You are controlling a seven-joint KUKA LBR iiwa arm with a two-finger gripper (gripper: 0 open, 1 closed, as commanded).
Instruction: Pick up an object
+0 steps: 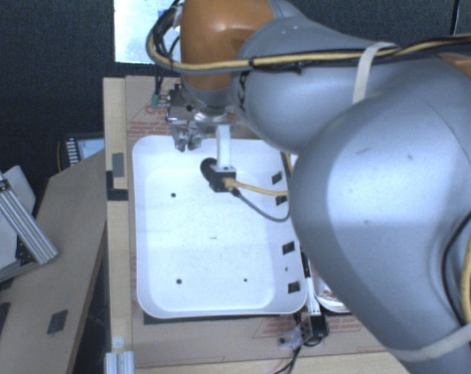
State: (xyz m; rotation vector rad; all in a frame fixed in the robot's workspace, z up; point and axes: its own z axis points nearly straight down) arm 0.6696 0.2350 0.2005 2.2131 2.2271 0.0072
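My gripper point(188, 137) hangs under the orange wrist band point(219, 22), over the far left corner of the left white bin point(212, 287). It is small and partly in shadow, and nothing visible sits in it. A white bar with a black end point(216, 174) and a yellow cable point(254, 192) hangs from the wrist over the bin floor. The bin floor shows a few small dark dots. The grey arm point(375, 170) hides nearly all of the right bin.
A sliver of the right bin point(328, 296) with a pale round rim in it peeks out under the arm. Cardboard point(118, 209) edges the left bin. Aluminium rails point(17, 216) lie at the far left, and loose wires point(301, 337) at the front.
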